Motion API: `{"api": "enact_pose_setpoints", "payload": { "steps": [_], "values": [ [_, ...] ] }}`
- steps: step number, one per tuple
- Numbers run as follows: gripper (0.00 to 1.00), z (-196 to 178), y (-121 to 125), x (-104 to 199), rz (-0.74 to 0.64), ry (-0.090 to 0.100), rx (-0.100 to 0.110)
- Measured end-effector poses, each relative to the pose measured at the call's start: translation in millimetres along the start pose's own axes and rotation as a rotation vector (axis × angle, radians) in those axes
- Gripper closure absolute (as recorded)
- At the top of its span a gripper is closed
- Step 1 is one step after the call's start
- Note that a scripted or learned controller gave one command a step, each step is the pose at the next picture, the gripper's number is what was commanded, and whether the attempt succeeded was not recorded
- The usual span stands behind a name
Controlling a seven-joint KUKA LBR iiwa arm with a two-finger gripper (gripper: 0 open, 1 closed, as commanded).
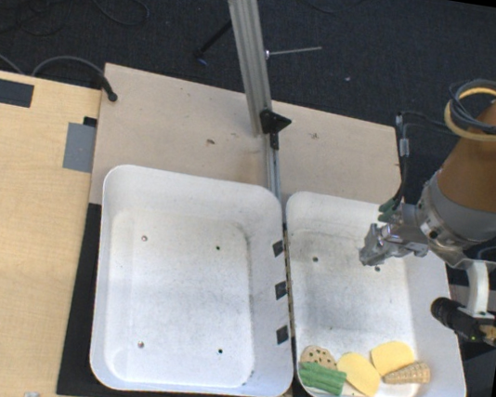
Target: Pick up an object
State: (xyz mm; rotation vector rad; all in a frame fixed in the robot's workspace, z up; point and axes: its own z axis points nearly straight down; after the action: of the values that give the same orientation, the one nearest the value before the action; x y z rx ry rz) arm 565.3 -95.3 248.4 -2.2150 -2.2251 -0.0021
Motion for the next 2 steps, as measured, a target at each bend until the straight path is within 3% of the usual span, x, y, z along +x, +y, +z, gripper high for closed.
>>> {"api": "enact_pose_setpoints", "payload": {
  "steps": [2],
  "values": [
    [1.0, 5.4, 28.6, 86.9, 0.002, -0.001, 0.001]
  ]
}}
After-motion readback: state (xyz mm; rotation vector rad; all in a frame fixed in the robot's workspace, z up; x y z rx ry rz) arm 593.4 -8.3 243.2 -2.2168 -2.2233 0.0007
